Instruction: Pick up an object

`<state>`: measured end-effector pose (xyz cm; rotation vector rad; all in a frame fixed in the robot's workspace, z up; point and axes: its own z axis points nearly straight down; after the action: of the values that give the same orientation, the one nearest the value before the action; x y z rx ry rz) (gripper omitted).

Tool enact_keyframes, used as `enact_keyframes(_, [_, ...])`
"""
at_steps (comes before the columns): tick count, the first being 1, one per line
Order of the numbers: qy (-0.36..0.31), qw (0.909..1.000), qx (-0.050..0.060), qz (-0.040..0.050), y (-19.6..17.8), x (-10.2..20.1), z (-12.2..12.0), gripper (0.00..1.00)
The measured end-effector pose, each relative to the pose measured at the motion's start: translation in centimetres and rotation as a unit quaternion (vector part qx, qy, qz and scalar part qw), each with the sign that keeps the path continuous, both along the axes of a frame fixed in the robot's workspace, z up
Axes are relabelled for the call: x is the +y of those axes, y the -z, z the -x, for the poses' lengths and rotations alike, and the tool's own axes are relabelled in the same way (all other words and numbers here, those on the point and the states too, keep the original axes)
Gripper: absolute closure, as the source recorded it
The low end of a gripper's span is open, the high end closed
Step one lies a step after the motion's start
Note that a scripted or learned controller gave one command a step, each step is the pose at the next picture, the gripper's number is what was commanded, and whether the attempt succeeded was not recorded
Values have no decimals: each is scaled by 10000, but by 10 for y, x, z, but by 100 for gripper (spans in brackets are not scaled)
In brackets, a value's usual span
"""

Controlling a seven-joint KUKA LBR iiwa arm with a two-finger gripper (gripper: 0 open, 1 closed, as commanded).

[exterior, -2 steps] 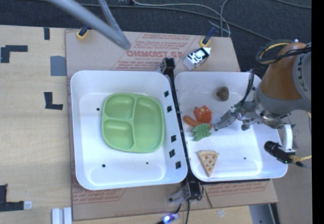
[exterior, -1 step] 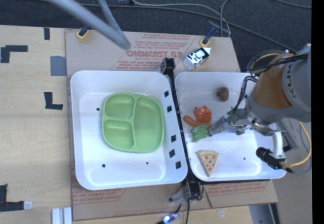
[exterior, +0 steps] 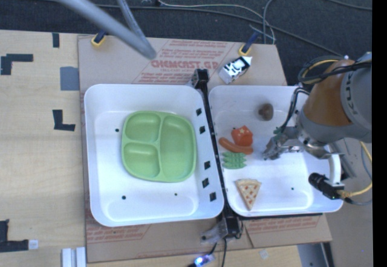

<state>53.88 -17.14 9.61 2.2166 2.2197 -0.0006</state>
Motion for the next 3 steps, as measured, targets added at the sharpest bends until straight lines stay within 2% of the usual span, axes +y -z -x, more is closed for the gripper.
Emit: enact_keyframes(3, [-6, 10000, -4, -15, -133, 12, 7, 100])
